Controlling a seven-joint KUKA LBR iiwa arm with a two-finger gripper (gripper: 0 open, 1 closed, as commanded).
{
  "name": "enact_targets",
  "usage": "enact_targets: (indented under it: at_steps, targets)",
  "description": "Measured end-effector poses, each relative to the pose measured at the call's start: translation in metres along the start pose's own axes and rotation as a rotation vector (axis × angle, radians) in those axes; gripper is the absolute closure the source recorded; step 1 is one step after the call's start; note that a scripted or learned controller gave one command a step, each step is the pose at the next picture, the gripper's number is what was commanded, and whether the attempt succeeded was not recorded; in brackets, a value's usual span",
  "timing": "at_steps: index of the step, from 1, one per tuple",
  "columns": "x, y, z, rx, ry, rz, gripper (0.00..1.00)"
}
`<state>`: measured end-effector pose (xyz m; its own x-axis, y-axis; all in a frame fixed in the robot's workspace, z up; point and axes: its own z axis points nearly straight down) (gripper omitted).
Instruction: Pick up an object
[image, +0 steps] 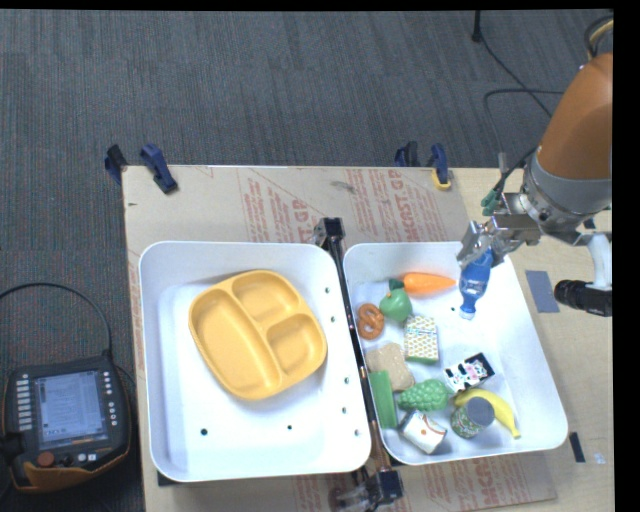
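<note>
My gripper (483, 248) hangs over the far right part of the right bin (530, 340), shut on a small blue bottle (474, 285) that dangles from its fingers, tilted, above the bin floor. Below and to the left in that bin lie an orange carrot (428, 284), a green pepper (396, 303), a pretzel (370, 320), a green-and-white checked block (421, 340), a tan bread slice (388, 365), a broccoli (424, 394), a black-and-white cow-patterned piece (469, 372), a banana (497, 406), a can (468, 420) and a small carton (423, 430).
The left bin (165, 400) bears a yellow divided plate (258, 332). A green cucumber (381, 398) lies along the right bin's left wall. Clamps (157, 165) grip the board's far edge. A teach pendant (62, 412) sits on the floor at lower left.
</note>
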<state>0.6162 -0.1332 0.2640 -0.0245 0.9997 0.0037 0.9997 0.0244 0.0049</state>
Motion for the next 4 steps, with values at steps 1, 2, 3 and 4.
enact_targets:
  at_steps: [1, 2, 3, 4]
  targets:
    - [0.0, 0.001, -0.01, 0.0, 0.001, -0.004, 1.0]
    - [0.001, 0.001, -0.019, -0.001, 0.001, -0.009, 1.0]
    - [0.001, 0.002, -0.029, -0.002, 0.001, -0.013, 1.0]
    - [0.046, -0.027, -0.005, 0.007, -0.002, 0.022, 1.0]
